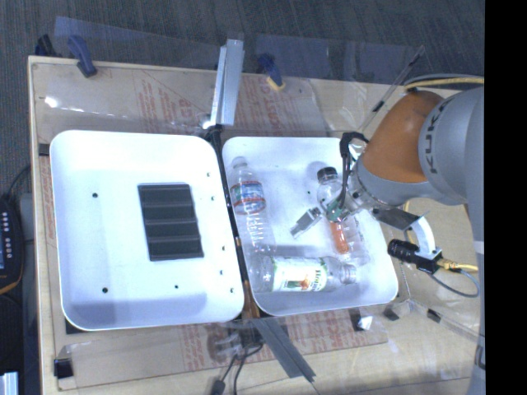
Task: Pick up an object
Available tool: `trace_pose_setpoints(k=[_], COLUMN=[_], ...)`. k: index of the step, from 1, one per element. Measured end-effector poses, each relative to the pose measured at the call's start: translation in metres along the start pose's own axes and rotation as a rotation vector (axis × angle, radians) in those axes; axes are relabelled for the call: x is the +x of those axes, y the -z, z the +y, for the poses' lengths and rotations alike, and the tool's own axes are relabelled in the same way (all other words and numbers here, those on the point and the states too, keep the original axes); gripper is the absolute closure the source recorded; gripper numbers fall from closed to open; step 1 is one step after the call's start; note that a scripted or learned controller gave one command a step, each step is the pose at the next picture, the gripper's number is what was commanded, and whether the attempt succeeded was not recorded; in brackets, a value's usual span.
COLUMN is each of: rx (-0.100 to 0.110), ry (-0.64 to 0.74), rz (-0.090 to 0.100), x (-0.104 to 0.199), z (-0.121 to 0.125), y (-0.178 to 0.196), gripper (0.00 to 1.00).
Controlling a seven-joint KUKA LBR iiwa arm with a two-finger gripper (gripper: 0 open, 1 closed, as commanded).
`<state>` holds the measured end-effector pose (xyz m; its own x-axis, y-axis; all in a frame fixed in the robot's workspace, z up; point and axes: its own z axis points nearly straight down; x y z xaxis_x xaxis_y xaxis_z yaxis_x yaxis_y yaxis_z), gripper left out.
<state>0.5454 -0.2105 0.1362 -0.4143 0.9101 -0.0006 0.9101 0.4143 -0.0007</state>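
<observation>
The arm [428,151] reaches in from the right of the frame, its orange band over the upper right corner of the right bin [272,156]. The end effector [311,219] hangs low in the middle of that bin, a slim grey piece pointing toward the lower left. Whether it is spread or pressed together cannot be told from this slanted view, and nothing shows gripped in it.

The right bin holds three clear plastic bottles. One water bottle [249,204] lies along the bin's left wall, cap toward the top of the frame. A second bottle with a green and white label [300,275] lies across the bottom of the bin, near the lower rim. A third, small bottle with orange contents [344,235] lies just right of the end effector, partly under the wrist. The left bin [99,171] carries only a dark ribbed block [170,220] near its middle. Both bins sit on the tabletop [123,97].

The step in hand looks like the descent onto a bottle, most likely the small orange one or the labelled one, since both lie close to the tip. To do it well, the grip should close across a bottle's narrow width, not along its length, and centred on the body so the smooth round plastic does not squirt out sideways. The bottles lie near one another, so a straight, slow descent would avoid nudging a neighbour.
</observation>
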Motion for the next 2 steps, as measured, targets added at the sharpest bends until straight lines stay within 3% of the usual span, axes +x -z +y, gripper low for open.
trace_pose_setpoints(k=[1, 2], rx=[0.002, 0.0], ry=[0.041, 0.019], rz=[0.003, 0.001], x=[0.01, 0.003], z=[-0.017, -0.006], y=[0.016, 0.0], gripper=[0.0, 0.0])
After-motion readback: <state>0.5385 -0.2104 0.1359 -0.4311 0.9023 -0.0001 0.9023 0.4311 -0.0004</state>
